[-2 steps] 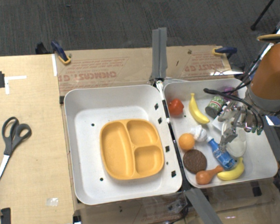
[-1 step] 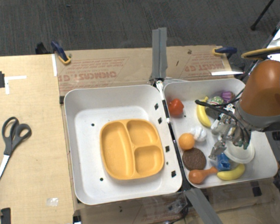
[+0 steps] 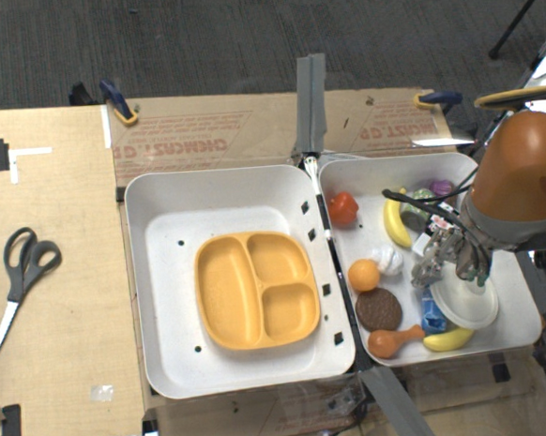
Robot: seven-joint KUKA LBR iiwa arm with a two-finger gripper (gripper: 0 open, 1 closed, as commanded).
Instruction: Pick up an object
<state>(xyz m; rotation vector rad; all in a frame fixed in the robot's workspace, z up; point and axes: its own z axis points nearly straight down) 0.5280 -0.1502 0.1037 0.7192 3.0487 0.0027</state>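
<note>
The right bin (image 3: 508,335) holds several toy foods: a red tomato (image 3: 343,207), a yellow banana (image 3: 397,223), an orange ball (image 3: 363,274), a brown round cookie (image 3: 379,309), an orange drumstick-shaped piece (image 3: 392,341), a second banana (image 3: 448,341), a blue packet (image 3: 433,316) and a white bowl (image 3: 470,306). My gripper (image 3: 448,262) hangs low over the middle of this bin, just above the blue packet and the rim of the white bowl. The grey wrist and the orange band (image 3: 525,166) cover the bin's right side.
The left bin (image 3: 155,269) holds a yellow divided plate (image 3: 257,289). A small white piece (image 3: 387,258) and purple-green items (image 3: 431,192) lie near the gripper. Scissors (image 3: 21,270) rest on the wooden bench at far left. A grey divider bar (image 3: 311,106) runs between the bins.
</note>
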